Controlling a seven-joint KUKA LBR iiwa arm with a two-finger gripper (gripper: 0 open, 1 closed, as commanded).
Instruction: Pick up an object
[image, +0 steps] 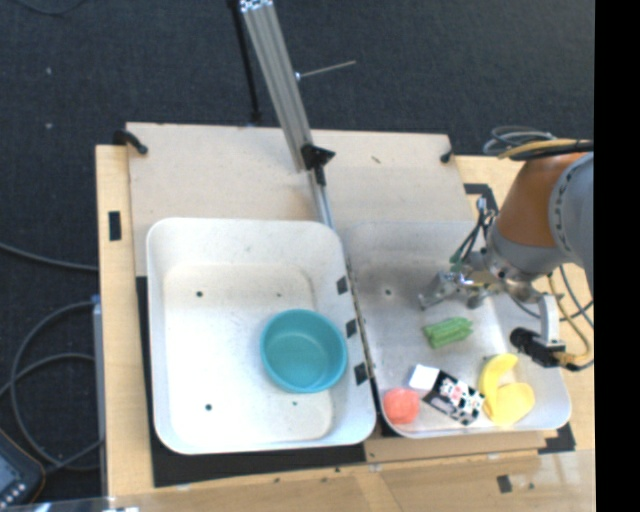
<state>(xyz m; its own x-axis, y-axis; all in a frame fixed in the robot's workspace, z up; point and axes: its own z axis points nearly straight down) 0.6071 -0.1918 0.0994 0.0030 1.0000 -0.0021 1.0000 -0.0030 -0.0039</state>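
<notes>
**Arm low over the right bin, end effector just above the green block**

The worktop carries two white bins side by side. The left bin holds a teal bowl, sitting upright toward its near right part. The arm reaches in from the right, its orange band above the wrist, and bends down into the right bin. The end effector sits low near the bin's middle; whether it is open or closed cannot be told, and nothing shows in its grip. A green block lies just below it in the view, close but seemingly apart. Along the near edge lie a yellow toy, a black-and-white patterned box and a small orange ball at the near left corner.
</notes>
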